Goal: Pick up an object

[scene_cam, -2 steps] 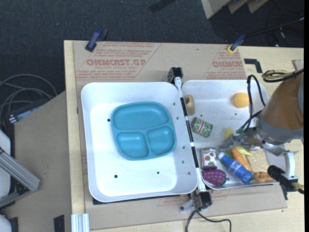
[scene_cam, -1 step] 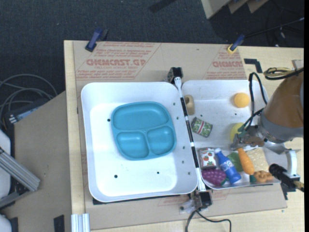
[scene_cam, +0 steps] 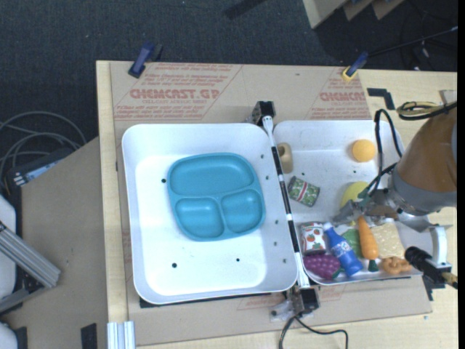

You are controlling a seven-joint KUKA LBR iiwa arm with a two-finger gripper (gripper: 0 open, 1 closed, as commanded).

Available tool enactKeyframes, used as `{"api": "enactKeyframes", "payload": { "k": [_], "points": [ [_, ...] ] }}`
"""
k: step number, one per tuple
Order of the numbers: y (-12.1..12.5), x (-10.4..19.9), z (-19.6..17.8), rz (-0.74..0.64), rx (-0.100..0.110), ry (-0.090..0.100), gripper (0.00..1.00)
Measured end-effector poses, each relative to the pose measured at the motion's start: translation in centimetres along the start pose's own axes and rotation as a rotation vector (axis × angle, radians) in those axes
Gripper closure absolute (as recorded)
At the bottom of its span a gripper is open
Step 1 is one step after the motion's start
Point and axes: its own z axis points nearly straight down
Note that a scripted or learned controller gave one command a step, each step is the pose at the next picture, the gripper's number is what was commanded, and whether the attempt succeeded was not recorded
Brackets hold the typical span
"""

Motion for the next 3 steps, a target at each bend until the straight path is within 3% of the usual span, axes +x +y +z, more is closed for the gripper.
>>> {"api": "enactKeyframes", "payload": {
  "k": [1,2,3],
  "points": [
    [5.2,-3.6,0.9,-0.002,0.000,-0.001,0.00],
    [4.1,1.9,1.0,-0.003,0.002,0.002,0.00],
    [4.1,1.8,0.0,-0.002,0.001,0.000,1.00]
  ]
}}
